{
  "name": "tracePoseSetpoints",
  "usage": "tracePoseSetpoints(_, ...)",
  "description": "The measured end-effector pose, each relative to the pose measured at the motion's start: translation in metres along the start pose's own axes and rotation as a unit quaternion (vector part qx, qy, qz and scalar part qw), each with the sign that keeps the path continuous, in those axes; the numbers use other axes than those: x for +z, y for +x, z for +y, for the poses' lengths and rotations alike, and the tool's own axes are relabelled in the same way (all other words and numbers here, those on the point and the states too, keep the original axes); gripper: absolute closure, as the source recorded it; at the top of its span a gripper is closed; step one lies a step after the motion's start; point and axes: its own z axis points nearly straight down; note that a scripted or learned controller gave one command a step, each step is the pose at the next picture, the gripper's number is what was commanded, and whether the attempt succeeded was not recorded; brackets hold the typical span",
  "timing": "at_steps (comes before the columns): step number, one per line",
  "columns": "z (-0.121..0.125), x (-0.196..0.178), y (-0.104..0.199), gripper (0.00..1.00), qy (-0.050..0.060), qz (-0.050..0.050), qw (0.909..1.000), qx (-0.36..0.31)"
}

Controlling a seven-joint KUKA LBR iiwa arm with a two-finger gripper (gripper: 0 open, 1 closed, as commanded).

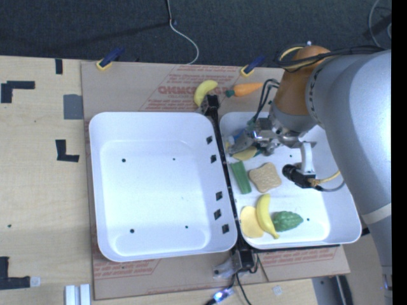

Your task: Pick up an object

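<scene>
My gripper (251,143) is low in the back left part of the right bin (340,218), under the grey arm with its orange band. A small yellow object (245,154) lies right at its tip, partly hidden by it. Just in front of it a green stick (240,176) lies along the bin's left wall. A tan bread slice (265,177) sits beside the stick. Nearer the front are a yellow banana (265,216), a yellow round piece (248,223) and a green leafy piece (287,221).
The left bin (102,170) stands beside the right one, joined by a black hinge strip (219,170). Behind the bins, on the cardboard, lie another banana (204,91) and an orange carrot (247,89). The arm's bulk covers the right bin's far right side.
</scene>
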Motion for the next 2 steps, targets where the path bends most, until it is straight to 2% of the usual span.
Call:
tracePoseSetpoints(1,-0.003,-0.012,-0.002,1.0,0.003,0.001,1.0,0.002)
tracePoseSetpoints(2,0.029,-0.107,0.037,1.0,-0.003,0.0,1.0,0.0)
